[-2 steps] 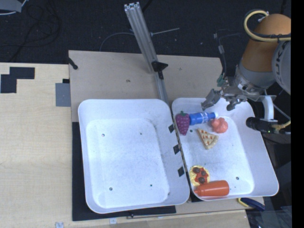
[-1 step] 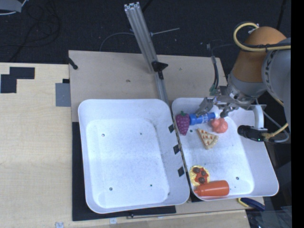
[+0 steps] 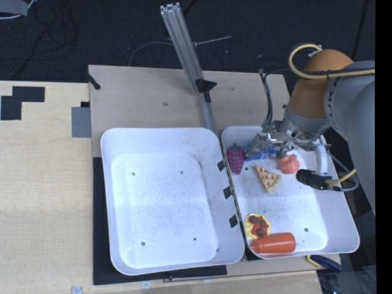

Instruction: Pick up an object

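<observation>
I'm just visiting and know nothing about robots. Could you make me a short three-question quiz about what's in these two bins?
1. True or false: the grapes lie in the left bin.
2. Which lies nearest the view's bottom edge? A) pizza slice B) sausage C) tomato
3. Fill in: the gripper hangs over the ___ bin.

Key: 1 false; 2 B; 3 right.

— Was any word, number or brand readable anywhere around the right bin (image 3: 343, 241)?
— None. The bin's white wall bore no print, and the toy food lying in it showed no lettering that could be made out.
</observation>
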Available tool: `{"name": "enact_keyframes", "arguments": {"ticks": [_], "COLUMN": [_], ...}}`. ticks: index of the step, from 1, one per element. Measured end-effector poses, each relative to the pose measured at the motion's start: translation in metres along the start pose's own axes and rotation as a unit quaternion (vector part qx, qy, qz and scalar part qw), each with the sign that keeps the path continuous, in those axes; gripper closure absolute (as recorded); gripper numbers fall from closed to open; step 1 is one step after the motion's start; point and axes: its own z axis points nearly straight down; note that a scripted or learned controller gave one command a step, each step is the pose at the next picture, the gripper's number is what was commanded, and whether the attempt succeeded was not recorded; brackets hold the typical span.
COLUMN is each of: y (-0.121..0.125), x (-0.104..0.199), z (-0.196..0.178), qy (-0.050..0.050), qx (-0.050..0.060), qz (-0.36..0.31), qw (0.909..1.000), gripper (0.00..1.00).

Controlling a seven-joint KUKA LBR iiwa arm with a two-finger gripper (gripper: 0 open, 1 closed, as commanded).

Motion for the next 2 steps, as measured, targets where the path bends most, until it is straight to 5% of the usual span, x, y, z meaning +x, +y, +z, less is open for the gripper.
{"name": "enact_keyframes", "arguments": {"ticks": [1,2], "y": [-0.0001,-0.0013], "x": [-0.0019,-0.0010], "z": [0.0316,0.0225], "qy": [-0.001,0.000], "qx": [-0.002,0.000], "qz": [0.001,0.001], "qw": [1.0000,1.0000], "gripper": [0.00,1.00]}}
